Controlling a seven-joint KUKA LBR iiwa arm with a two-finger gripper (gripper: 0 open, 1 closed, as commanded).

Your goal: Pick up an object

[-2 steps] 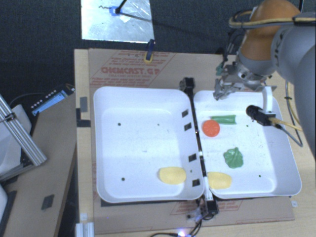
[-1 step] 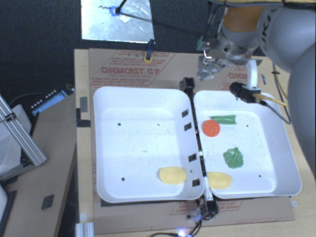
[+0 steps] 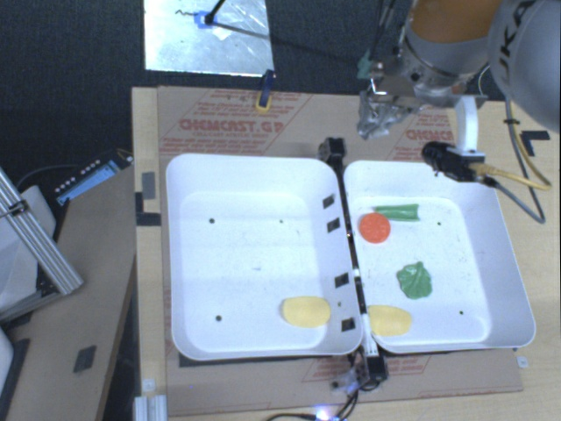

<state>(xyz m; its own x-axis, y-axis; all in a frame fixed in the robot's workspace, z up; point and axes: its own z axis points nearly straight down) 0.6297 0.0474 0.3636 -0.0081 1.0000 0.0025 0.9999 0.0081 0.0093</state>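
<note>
Objects in right bin (image 3: 513, 261) lie below end effector (image 3: 379, 123).

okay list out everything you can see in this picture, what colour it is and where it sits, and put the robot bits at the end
White bins: 2, white, side by side on the bench; left bin, right bin.
Yellow pieces: 2, yellow; one at the left bin's near right corner, one at the right bin's near left corner.
Orange disc: 1, orange-red, right bin, far left part.
Green stick: 1, green, right bin, just beyond the disc.
Green leafy piece: 1, green, right bin, middle.
Shiny sheet: 1, silver, floor beyond the bench.
Arm: 1, grey and orange, top right.
Gripper: 1, metal, above the bench beyond the right bin.
</note>
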